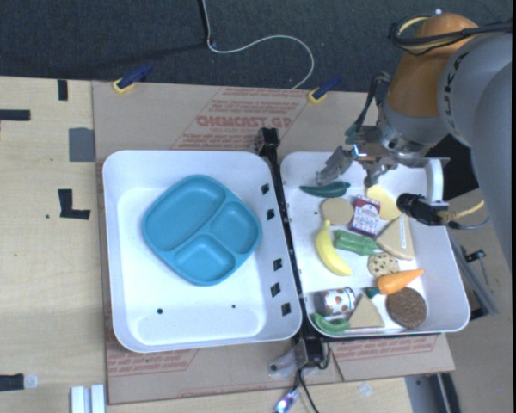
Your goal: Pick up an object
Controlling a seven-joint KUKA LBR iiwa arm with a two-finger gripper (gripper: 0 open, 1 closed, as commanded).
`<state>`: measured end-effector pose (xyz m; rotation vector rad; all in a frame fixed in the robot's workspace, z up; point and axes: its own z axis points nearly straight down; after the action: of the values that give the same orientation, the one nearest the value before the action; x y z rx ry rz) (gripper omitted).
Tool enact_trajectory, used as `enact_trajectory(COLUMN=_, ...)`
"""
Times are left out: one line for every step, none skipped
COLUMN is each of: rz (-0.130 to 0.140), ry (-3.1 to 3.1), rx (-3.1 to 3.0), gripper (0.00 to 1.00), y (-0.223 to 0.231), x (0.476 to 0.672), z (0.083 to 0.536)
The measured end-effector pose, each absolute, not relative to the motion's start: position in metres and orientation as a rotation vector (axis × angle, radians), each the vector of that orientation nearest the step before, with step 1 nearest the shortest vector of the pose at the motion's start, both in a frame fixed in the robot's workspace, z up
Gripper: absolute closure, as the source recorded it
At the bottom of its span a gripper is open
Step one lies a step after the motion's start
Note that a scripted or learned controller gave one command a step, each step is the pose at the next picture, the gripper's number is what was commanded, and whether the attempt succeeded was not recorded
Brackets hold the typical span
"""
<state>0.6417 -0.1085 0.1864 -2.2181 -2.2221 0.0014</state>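
Claw (354, 169) spread wide and holding nothing, poised over the right bin's (443, 317) far end, the green pepper (323, 189) lying crosswise just below-left of it

A: What lies in the right bin (455, 269)?

B: Toy food, crowded together. A yellow banana (330, 251) lies lengthwise near the left wall; a green pepper (323, 189) sits toward the far left corner.

A: And mid-bin?

B: A small red-and-white packet (365, 216), with a green bean pod (354, 243) just nearer.

A: The near edge?

B: An orange carrot (399, 280), a brown round patty (406, 307), a dotted cookie (383, 263), and a can (334, 301) on its side.
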Motion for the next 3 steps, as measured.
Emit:
enact_trajectory(rz=0.001, ry=-2.224, rx=-2.215, gripper=1.00, y=-0.107, x=0.642, z=0.196)
enact_trajectory(rz=-0.014, ry=-2.234, rx=-2.220, gripper=1.00, y=-0.067, x=0.611, z=0.342)
enact_trajectory(rz=-0.015, ry=-2.238, rx=-2.212, gripper=1.00, y=0.012, x=0.581, z=0.438)
